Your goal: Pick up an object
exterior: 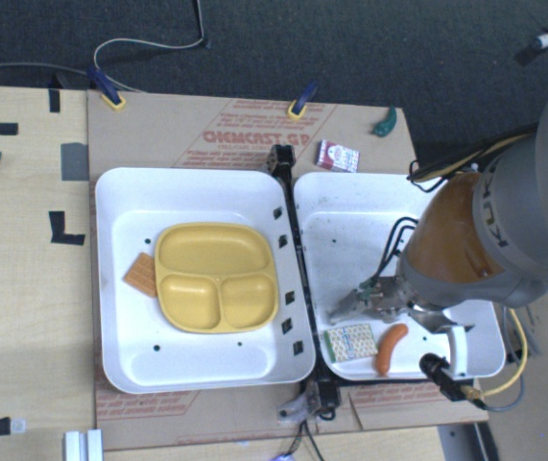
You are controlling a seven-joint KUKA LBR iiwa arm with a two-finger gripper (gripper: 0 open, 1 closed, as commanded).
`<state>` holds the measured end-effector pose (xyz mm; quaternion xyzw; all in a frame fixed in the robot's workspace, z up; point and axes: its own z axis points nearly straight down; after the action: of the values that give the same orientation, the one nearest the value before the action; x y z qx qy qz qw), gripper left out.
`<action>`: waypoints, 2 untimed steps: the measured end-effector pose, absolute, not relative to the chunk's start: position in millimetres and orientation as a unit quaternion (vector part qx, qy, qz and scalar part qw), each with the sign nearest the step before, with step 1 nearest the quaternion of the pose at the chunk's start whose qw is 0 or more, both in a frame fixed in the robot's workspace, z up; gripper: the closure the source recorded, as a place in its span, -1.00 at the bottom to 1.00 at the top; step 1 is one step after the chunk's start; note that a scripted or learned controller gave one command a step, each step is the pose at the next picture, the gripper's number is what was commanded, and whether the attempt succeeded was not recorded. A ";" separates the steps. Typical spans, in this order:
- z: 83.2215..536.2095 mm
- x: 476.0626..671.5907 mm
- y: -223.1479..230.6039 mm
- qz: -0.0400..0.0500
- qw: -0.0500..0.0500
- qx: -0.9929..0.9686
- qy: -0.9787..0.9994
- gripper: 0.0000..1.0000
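A: Where do the jaws (350, 303) sit right now?

B: Low inside the right bin (350, 205), reaching in beneath the arm's orange band (456, 233). The metal fingers point toward the divider between the two bins, and they look to be close to the bin floor.

A: What lies within reach?

B: Just below the jaws is a small patterned card (351, 341), flat on the floor. Beside it, a little further from the tips, lies an orange sausage-shaped toy (390, 347). Either could serve as the object to pick; they probably sit there because the bin's near edge stops loose things.

A: And the other bin?

B: The left bin (125, 353), well off past the jaw tips, carries a yellow divided tray (218, 277) with a tan cracker-like piece (141, 275) tucked at its far edge. The arm is not aimed that way.

A: Are the jaws gripping anything?

B: I see nothing between them. They appear slightly parted, but the wrist shades them, so I can't tell how wide.
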<state>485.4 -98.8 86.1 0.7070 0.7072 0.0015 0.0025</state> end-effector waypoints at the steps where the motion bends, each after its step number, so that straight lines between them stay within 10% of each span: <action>1: 85.1 527.9 -101.2 0.000 0.001 0.707 0.707 -1.00; 2: 86.3 510.0 -157.0 0.000 0.002 0.707 0.707 -1.00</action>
<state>510.0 -157.0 86.3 0.7074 0.7068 0.0004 0.0024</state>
